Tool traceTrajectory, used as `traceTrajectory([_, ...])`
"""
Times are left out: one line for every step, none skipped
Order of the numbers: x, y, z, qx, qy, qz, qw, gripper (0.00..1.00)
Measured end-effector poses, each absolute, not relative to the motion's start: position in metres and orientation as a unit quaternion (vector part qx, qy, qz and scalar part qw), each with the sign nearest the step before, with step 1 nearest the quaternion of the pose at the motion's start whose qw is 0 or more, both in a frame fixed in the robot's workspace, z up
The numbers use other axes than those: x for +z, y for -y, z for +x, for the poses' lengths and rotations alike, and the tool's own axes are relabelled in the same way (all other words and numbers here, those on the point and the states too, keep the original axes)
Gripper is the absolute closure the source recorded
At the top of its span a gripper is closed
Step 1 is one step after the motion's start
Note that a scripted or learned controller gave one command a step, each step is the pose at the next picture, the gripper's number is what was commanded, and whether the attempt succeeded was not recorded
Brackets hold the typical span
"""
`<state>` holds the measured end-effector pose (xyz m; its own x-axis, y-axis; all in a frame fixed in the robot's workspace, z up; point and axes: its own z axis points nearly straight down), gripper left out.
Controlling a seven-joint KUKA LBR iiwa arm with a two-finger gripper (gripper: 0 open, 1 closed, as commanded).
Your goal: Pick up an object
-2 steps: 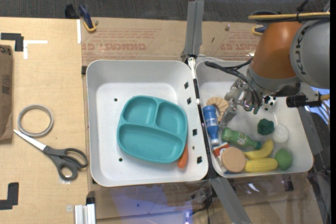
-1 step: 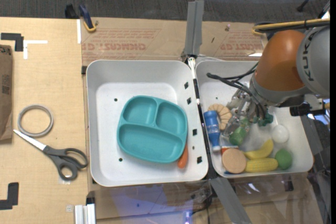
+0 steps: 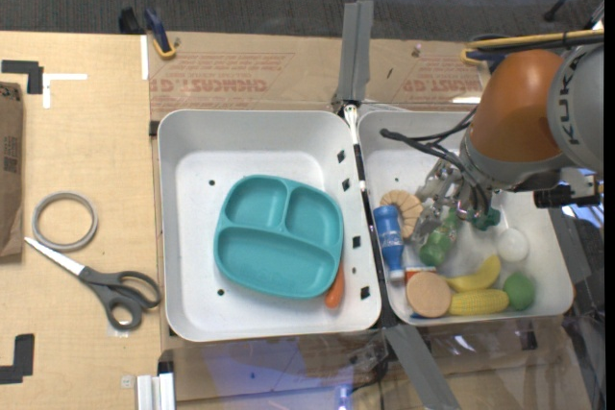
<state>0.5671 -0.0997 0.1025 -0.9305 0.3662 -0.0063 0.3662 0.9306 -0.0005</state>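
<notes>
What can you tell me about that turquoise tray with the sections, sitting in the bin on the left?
The turquoise tray is a divided plate with rounded corners, apparently smooth plastic. Raised ridges split it into three compartments: two smaller ones on the far side and one long one on the near side. It lies flat, right side up and slightly rotated, on the floor of the left bin. An orange carrot-like piece sits against its near right corner, partly tucked beside the rim.

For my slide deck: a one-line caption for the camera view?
Gripper down among toys in the right bin; teal tray in the left bin.
</notes>
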Motion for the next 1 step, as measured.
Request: traceTrajectory([0.0920, 0.1047, 0.4778, -0.0002, -0.976, 0.217, 0.000, 1.00])
